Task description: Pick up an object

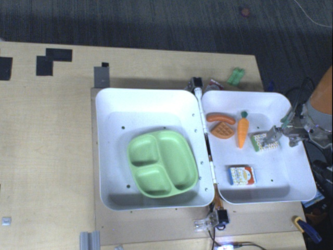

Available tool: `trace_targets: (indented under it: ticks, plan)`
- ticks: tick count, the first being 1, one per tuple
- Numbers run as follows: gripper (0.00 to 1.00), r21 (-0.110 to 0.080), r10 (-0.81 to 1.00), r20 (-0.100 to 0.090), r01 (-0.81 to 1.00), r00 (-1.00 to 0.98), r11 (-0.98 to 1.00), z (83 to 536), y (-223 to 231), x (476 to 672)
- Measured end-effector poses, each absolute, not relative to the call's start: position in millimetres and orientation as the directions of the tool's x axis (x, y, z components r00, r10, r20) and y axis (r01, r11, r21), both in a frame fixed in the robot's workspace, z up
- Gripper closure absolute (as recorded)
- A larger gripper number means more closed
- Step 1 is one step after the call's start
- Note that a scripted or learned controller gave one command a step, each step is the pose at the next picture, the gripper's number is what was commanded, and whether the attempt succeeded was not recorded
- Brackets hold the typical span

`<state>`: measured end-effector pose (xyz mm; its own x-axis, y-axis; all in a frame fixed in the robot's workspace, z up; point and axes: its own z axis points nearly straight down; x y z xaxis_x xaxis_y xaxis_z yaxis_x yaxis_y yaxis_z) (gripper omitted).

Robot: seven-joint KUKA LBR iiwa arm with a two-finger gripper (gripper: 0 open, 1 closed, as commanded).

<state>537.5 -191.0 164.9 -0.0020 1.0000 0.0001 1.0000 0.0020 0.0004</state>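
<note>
The arm (317, 111) enters from the right edge of the camera view and extends over the right bin (276, 184). The pincer (271, 136) sits at the arm's left end, low over the bin floor. The pincer tips lie against or just above a small green-and-white packet (263, 142); whether the tips are parted or closed cannot be determined, and the view does not show the packet between them, so no hold is confirmed. A carrot (242, 130) stands lengthwise just left of the pincer, its green top pointing to the far side of the bin. A sausage (220, 117) lies farther left of the pincer and slightly beyond it, touching or just beside a round brown cookie (223, 131) on its near side. A small carton (241, 175) with a red border and blue-yellow face lies on the bin floor nearer the camera than the pincer and a little to its left, well apart from it. The left bin (112, 139) adjoins the right bin well to the left of the pincer and holds a green divided plate (162, 163) with three compartments. Both bins rest on the desk (47, 155). A green object (235, 76) lies on the desk beyond the right bin, beyond and left of the pincer. Dark tape marks (52, 60) show on the desk far to the left.
</note>
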Motion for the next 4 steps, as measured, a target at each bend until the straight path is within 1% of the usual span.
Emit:
trace_targets:
  ticks: [1,2,3,4]
  plan:
    - [0.00,0.014,1.000,-0.004,1.000,-0.004,0.004,89.4,-162.6,568.3]
    - [1.00,0.025,1.000,-0.009,1.000,-0.004,0.004,102.7,-163.6,571.4]
    - [1.00,0.006,1.000,0.001,1.000,-0.005,0.005,185.8,-77.0,619.7]
    - [0.00,0.004,1.000,0.000,1.000,-0.005,0.005,185.2,-78.1,619.1]
